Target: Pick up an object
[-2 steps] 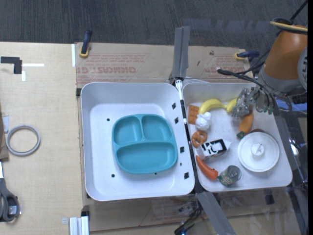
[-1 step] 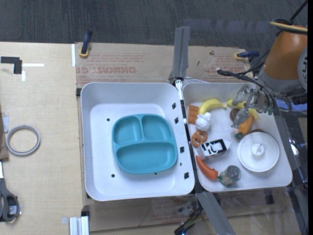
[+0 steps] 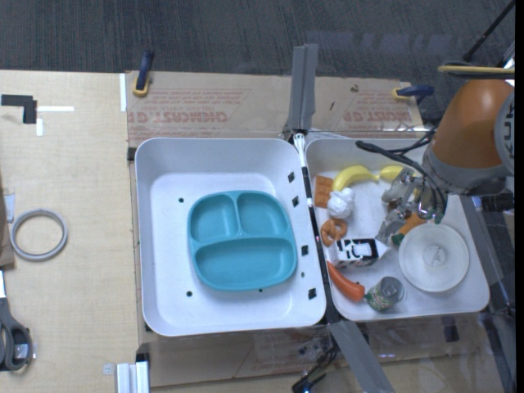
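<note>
A grey robot arm (image 3: pixel 479 133) with an orange band reaches into the right-hand bin (image 3: pixel 471 301) of two white bins on a workbench, its gripper (image 3: pixel 407 207) lowered among a jumble of small objects. How the tool is set cannot be told from this angle: the metal parts blur into the clutter beneath them.

Just up and to the left of the gripper lies a yellow banana (image 3: pixel 360 175), with an orange waffle-like block (image 3: pixel 324 191) and a small white lump (image 3: pixel 341 203) farther left. Directly below and to the right of the gripper sits a white bowl (image 3: pixel 433 257), nearly touching it. Down and to the left are a pretzel-shaped piece (image 3: pixel 332 232), a black-and-white toy (image 3: pixel 358 250), a red-orange chili pepper (image 3: pixel 345 282) and a tin can (image 3: pixel 386 294) lying on its side near the bin's lower edge.

Well to the gripper's left, the other bin (image 3: pixel 155 244) carries a teal divided plate (image 3: pixel 242 240). Farther left still, on the bare wooden benchtop (image 3: pixel 65 318), rests a grey roll of tape (image 3: pixel 36 234).
</note>
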Action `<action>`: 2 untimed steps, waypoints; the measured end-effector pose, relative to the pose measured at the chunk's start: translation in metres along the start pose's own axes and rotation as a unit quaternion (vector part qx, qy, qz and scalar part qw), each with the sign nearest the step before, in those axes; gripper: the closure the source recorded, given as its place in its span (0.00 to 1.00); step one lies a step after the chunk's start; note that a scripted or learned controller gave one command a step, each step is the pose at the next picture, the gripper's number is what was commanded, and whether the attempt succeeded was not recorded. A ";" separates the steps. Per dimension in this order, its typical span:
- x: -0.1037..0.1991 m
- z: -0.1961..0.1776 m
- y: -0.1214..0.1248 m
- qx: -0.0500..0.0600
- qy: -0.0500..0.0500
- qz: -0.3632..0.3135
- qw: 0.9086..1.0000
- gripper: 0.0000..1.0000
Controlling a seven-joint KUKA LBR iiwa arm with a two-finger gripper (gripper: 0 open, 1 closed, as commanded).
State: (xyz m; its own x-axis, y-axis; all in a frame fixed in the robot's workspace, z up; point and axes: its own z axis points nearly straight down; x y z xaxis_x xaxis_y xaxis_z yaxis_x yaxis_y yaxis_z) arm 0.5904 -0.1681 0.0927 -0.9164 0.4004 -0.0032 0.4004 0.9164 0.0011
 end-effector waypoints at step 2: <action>-0.027 -0.124 0.057 0.000 -0.001 -0.079 0.997 1.00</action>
State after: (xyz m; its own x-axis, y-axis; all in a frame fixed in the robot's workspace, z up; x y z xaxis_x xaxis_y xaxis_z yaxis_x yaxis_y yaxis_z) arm 0.6375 -0.1271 0.2171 -0.9680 0.2510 -0.0061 0.2510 0.9680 0.0007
